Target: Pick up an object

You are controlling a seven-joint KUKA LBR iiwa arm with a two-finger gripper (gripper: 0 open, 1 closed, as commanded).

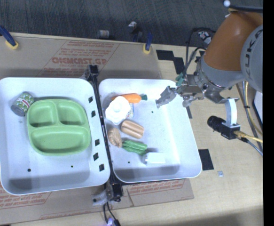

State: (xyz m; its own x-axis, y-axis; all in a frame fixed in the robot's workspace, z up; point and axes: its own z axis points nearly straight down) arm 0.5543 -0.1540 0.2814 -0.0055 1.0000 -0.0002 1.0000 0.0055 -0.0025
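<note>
Two white bins sit side by side on the worktop. The left bin holds one green divided plate and one small can at its upper left corner. The right bin holds six small items, clustered on its left side: one carrot lying left to right with its green end pointing right, one fried egg, one hot dog bun with its long axis slanting down to the right, one tan piece, one green vegetable lying roughly left to right, and one white block. The pincer hovers over the right bin's upper right area, apart from the items; whether its fingers are open cannot be told.
</note>
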